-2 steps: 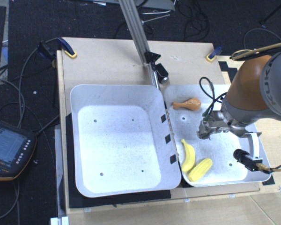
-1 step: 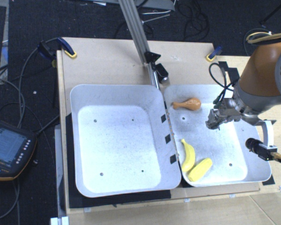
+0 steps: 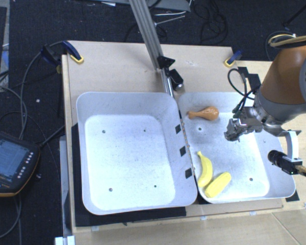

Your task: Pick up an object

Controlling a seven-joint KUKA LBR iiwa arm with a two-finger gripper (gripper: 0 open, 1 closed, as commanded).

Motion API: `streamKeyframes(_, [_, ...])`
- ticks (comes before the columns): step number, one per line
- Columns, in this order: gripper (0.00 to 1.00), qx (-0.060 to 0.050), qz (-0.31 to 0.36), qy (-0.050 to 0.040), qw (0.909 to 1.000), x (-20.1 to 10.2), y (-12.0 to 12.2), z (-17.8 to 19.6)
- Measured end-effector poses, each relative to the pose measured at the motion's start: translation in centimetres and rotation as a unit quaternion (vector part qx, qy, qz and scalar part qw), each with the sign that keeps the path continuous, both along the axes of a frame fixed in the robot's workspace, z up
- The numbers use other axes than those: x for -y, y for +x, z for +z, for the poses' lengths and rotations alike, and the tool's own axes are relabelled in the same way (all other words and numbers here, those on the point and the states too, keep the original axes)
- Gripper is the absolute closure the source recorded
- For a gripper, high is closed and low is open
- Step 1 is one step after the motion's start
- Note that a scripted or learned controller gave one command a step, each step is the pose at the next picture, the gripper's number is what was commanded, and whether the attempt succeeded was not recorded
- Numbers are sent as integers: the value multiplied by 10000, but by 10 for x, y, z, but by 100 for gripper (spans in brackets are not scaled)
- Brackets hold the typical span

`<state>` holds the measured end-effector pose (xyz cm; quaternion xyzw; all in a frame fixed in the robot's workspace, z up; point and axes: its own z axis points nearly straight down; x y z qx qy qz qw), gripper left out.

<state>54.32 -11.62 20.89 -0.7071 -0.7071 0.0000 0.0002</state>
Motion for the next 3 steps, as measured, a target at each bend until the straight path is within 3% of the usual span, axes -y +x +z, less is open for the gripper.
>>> streamKeyframes(3, [100, 2, 27, 5, 10000, -163, -17, 34])
